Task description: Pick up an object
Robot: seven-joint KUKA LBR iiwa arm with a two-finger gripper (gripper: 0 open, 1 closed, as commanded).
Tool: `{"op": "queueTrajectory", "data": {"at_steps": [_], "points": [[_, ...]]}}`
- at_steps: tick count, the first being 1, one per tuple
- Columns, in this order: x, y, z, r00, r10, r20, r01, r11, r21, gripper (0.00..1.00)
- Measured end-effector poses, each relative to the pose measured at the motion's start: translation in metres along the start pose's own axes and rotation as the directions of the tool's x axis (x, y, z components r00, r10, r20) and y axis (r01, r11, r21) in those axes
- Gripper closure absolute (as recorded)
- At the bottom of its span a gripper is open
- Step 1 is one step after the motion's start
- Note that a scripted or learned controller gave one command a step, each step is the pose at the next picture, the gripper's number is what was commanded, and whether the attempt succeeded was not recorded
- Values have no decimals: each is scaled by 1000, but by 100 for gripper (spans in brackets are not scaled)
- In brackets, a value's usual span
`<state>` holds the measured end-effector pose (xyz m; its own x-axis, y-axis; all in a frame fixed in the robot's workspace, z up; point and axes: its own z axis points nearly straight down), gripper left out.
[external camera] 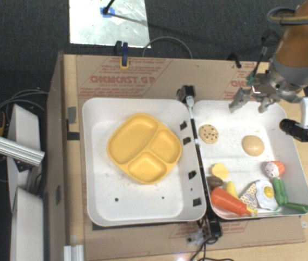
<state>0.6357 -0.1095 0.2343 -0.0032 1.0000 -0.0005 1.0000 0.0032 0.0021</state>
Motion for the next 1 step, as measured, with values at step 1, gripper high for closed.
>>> {"op": "queueTrajectory", "data": {"at_steps": [1], "points": [[-82,-31,74,1000,9,2,-9,1000,7,0]]}}
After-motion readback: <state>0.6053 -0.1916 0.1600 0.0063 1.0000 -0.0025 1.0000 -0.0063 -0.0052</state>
